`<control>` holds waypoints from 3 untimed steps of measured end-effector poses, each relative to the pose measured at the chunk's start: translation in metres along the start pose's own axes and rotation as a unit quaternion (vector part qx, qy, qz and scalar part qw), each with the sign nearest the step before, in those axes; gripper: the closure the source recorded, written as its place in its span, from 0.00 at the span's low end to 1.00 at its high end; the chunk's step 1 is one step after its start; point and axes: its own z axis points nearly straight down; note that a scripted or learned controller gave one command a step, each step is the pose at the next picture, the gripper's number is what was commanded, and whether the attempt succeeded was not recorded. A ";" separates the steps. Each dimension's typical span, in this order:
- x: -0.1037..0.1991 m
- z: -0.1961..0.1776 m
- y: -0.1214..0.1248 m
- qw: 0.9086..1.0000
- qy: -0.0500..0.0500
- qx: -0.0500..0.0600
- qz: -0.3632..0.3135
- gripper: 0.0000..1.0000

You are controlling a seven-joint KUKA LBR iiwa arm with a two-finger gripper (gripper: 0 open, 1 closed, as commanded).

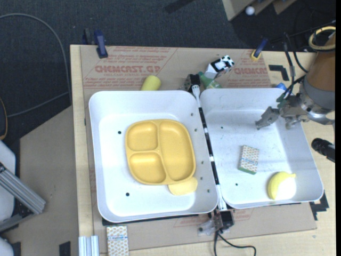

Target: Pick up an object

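Observation:
The right bin (229, 111) holds a small speckled block with a green edge (249, 159) near its middle and a yellow lemon-like object (281, 185) at its front right corner. My gripper (265, 121) hangs over the bin's upper right part, reaching in from the right, above and to the right of the block. Nothing shows between its fingers. In the left bin (106, 121) lies a yellow divided plate (159, 151), with a pale yellow piece (183, 186) at its front edge.
Behind the bins on the board lie a yellow cylinder (151, 82) and a black-and-white toy (220, 65) beside a green piece. A blue clamp (99, 42) sits at the board's back left. A small patterned block (117, 239) lies in front of the left bin.

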 end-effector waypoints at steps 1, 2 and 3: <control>0.030 0.081 -0.042 1.000 0.001 0.003 0.001 0.00; 0.069 0.088 -0.072 1.000 0.001 0.003 0.000 0.00; 0.069 0.078 -0.071 1.000 0.001 0.002 0.001 1.00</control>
